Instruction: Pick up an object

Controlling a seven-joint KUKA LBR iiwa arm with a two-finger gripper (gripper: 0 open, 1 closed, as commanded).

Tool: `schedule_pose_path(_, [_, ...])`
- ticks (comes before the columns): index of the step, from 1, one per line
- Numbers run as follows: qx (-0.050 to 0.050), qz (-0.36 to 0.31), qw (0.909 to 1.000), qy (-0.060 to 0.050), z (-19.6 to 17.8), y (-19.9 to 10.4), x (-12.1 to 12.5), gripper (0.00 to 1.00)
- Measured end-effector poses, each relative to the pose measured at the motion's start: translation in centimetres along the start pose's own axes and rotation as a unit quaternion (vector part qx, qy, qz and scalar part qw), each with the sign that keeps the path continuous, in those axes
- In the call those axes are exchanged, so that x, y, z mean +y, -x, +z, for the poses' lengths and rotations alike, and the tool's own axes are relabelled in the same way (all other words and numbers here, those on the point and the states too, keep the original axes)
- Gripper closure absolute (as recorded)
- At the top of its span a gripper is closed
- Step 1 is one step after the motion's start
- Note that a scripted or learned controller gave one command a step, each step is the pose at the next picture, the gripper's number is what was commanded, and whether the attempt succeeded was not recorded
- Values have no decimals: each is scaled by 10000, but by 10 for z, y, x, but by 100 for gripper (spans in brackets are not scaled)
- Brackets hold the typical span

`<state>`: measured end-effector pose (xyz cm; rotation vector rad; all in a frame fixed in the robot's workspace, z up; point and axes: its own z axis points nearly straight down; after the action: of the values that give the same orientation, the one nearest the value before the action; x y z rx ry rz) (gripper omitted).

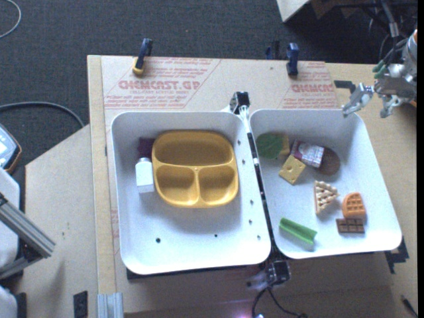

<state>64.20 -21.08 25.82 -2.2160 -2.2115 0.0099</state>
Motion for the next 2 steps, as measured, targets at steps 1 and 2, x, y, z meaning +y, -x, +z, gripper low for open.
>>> schedule_pose_path(1, [-16,-12,10000,57,-7,0,2,0])
schedule_pose_path(2, [-13,-11,10000,36,47,7,9,0])
